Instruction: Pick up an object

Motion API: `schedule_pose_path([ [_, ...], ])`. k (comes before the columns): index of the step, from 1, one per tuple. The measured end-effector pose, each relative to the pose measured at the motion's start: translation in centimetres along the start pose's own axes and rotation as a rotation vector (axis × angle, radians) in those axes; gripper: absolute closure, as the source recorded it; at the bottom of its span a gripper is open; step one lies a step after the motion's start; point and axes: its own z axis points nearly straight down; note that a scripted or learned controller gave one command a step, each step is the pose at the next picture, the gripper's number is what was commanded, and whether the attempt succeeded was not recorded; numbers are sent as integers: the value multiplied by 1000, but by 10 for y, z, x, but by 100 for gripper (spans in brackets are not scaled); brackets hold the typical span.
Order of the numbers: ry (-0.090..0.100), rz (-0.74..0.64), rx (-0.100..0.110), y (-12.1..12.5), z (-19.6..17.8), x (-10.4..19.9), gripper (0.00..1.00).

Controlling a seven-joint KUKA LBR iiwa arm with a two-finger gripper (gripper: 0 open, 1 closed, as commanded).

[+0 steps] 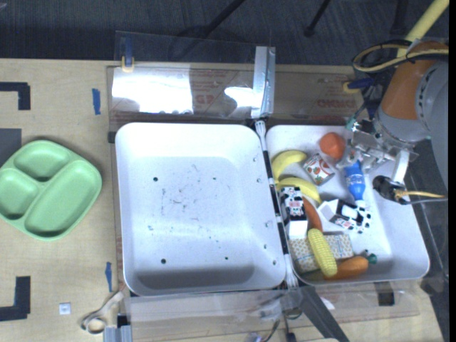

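Nearest the camera, along the right bin's [417,262] front wall, lie one corn cob [321,253] and one carrot [350,266], the cob resting on a speckled sponge [337,246]. Behind them come one black-and-white box [293,204], another dotted piece [354,216], two bananas [292,171] curved against the left wall, one small red-and-white carton [318,168], one orange ball [332,146] near the back wall, and one blue bottle [355,179]. All of these crowd the bin's left and middle; a strip of bare floor shows along its right side and front right corner.

One arm [407,98] reaches in from the right, and its gripper [375,150] hangs over the bin's back right part, just beside the ball and above the bottle. Whether its jaws are wide or narrow cannot be told, and nothing is seen between them.

Two bins sit side by side, walls touching at the middle. One left bin [142,148] has a wide bare floor. Well apart, on the bench to the left, lies one green tray [47,188] with three compartments.
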Motion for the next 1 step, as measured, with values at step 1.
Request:
schedule_pose_path([
  [1,9,-149,-23,-21,-70,37,100],
])
